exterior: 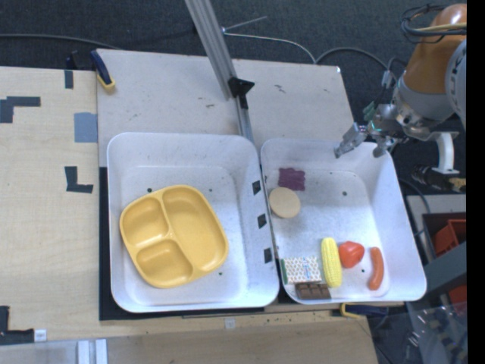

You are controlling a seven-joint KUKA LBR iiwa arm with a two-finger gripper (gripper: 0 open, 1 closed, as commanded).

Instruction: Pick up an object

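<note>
Pale wood worktop with grey tape marks; dark carpeted floor behind, crossed by a slanted aluminium post.

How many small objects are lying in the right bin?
7: a purple block and a tan disc near the middle; a checkered block, a brown bar, a corn cob, a tomato and a sausage along the near edge.

Yellow corn cob, red tomato, orange sausage lying together, right bin's near corner
</note>
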